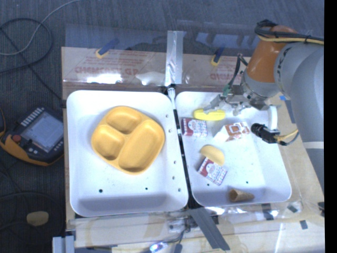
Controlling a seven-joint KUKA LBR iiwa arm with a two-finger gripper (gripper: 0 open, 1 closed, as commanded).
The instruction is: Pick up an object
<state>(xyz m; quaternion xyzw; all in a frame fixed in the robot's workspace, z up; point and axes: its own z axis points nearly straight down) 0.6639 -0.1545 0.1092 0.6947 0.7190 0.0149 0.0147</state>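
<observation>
the claw, grip state unclear, hovers right above the yellow banana.

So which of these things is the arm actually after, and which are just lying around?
Candidates to pick, right bin: banana, near the gripper; three small cartons; yellow wedge; brown cone.

Lying about: yellow divided tray in left bin; handheld controller; floor cables.

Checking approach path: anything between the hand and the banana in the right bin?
Nothing visible does. The hand sits at the banana, at its right end near the back of the right bin. The cartons lie beside and in front of the banana, not between the two.
</observation>
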